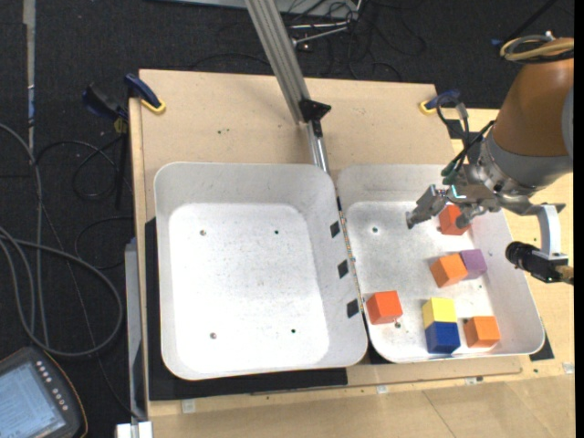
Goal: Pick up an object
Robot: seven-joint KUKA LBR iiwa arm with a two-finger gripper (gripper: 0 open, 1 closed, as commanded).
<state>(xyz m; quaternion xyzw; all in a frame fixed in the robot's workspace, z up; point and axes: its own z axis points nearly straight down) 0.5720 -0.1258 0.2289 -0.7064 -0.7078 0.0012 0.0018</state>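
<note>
My gripper [445, 212] hangs over the upper part of the right bin [383, 226] with its fingers spread open. A red-orange block [451, 221] shows just below and between the fingers, closer to the right one, with a gap to the left finger [422, 212]. Lower in the same bin lie an orange block [448, 268] touching a purple block [474, 262], another orange block [384, 306] near the left wall, a yellow block [439, 311] against a blue block [443, 337], and a third orange block [482, 331].
The left bin [182, 245] sits beside the right one on the wooden bench [228, 117]. A metal pole [278, 44] slants down to the bins' shared edge. Clamps sit at the bench's back corners. A black part [534, 261] juts in at the right bin's rim.
</note>
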